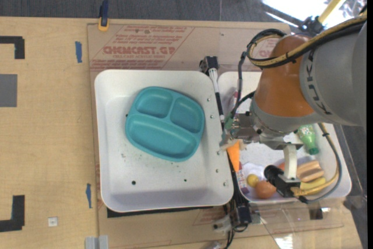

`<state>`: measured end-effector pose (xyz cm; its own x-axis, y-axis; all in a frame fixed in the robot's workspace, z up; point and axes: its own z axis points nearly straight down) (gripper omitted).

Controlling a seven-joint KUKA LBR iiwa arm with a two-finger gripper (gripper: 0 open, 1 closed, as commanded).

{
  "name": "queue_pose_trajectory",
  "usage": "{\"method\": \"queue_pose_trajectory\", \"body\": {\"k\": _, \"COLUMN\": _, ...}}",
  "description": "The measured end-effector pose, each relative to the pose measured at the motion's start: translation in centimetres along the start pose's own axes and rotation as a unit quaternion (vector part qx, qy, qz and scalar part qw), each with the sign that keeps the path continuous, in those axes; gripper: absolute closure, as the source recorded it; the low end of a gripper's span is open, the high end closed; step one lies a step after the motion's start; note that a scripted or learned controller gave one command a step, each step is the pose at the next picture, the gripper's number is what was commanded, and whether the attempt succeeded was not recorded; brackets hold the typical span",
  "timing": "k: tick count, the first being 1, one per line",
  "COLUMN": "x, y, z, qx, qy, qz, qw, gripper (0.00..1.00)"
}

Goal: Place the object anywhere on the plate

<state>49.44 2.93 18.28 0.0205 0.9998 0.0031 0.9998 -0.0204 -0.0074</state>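
A teal plate (165,122) with three compartments lies in the left white bin (111,178), slightly left of its middle, and nothing rests on it. My gripper (232,138) hangs under the grey and orange wrist, over the divider between the two bins at the left edge of the right bin (344,183). An orange carrot-like piece (233,155) sticks out just below the gripper, pointing toward the front. The wrist hides how the gripper meets it. The gripper is to the right of the plate, about a hand's width from its rim.
The right bin holds a green bottle (308,140), a hot dog (309,171), a banana (313,186), a small round orange fruit (265,188) and a yellow piece (252,180). Cables and a black clamp (208,64) run along the divider.
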Motion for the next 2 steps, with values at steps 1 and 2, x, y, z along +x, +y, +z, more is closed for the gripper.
{"method": "queue_pose_trajectory", "body": {"k": 1, "x": 6.8, "y": 0.6, "z": -3.7, "qx": -0.003, "qy": 0.0, "qz": 0.181, "qw": 0.9835, "gripper": 1.0}}
{"method": "queue_pose_trajectory", "body": {"k": 2, "x": 17.8, "y": 2.0, "z": -6.4, "qx": -0.003, "qy": 0.001, "qz": 0.129, "qw": 0.9917, "gripper": 1.0}}
